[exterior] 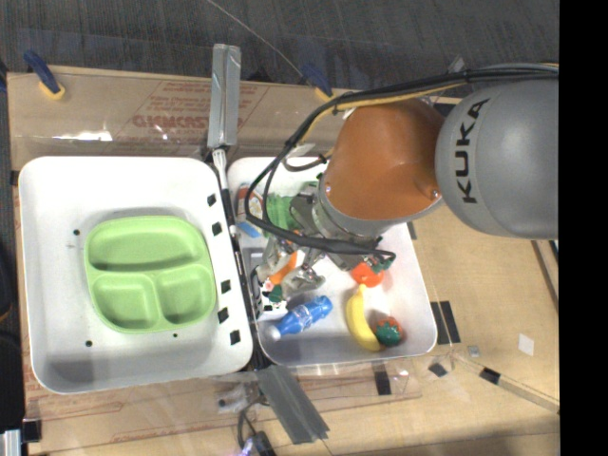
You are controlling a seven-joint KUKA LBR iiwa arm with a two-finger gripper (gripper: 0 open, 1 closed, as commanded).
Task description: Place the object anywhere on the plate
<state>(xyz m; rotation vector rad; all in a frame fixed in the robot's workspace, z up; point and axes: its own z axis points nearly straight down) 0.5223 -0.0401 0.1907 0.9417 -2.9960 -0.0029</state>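
A light green divided plate (149, 272) lies in the left white bin (57, 207). The right bin (418, 312) holds small toys: a blue bottle-like piece (302, 315), a yellow banana (360, 319), a red and green item (386, 330) and an orange piece (369, 274). My gripper (288, 272) reaches down into the left part of the right bin, under the arm's orange band (385, 160). It hangs just above the blue piece, amid orange and white bits. The arm hides much of the bin's upper half.
A grey divider bar (224, 98) stands between the bins at the back. Black clips line the wall between the bins. Brown cardboard (123, 103) lies under both bins. A grey bracket (290, 402) sticks out at the front.
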